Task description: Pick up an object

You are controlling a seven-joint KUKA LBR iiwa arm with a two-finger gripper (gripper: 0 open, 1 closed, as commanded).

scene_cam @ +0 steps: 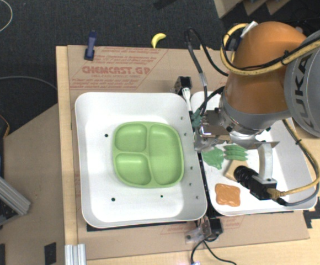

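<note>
**Arm bent low over the right bin**

The grey arm (270, 76), orange band uppermost, reaches in over the right bin (295, 148), its wrist pointing down. Its bulk covers most of that bin, and the claw's state cannot be told. Below the wrist lie a green leafy toy (215, 156) and an orange piece (228, 194). Left of that bin, the left bin (88, 148) holds a green divided plate (148, 153).

A green moulded plastic divided plate (148, 153) lies in the middle of the left shallow white bin (94, 148). In the right shallow white bin (299, 148) (beneath the arm), a green leafy plastic piece (215, 157) lies behind an orange flat plastic piece (228, 194), near the shared wall.
</note>
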